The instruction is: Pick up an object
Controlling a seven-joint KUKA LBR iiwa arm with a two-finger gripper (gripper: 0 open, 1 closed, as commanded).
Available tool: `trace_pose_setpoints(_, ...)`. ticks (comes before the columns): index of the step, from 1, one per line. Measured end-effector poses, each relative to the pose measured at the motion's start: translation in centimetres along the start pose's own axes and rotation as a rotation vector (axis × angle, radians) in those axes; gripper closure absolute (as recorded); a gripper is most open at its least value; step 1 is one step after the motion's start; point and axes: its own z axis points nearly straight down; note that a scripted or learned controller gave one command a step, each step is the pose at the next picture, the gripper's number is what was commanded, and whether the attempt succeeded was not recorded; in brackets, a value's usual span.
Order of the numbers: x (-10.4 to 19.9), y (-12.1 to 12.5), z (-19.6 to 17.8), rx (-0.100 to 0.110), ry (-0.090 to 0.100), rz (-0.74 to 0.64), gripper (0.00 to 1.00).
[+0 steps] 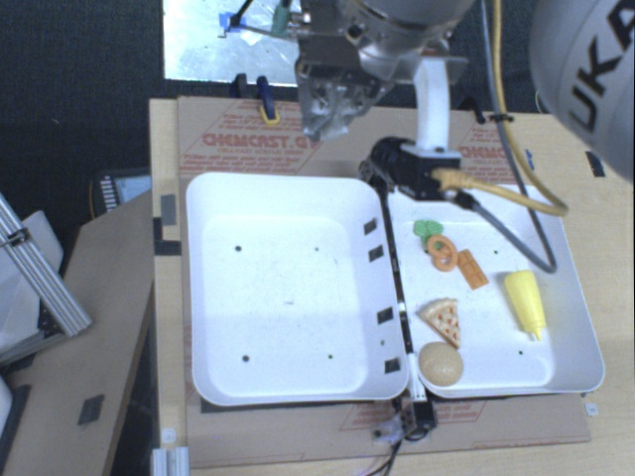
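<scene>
From where I stand, the gripper (332, 107) hangs above the bench at twelve o'clock of the left bin (213, 365), past its far rim; I cannot tell its state. In the right bin (575, 365), the yellow bottle (525, 302) lies at three o'clock, the pizza slice (443, 320) and round bun (441, 363) near six, the orange ring (443, 252) beside the green piece (428, 230).
</scene>
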Motion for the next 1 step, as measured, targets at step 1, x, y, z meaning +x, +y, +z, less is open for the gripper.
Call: trace_pose_setpoints(1,0.01,0.94,0.00,0.000,0.000,0.000,1.00)
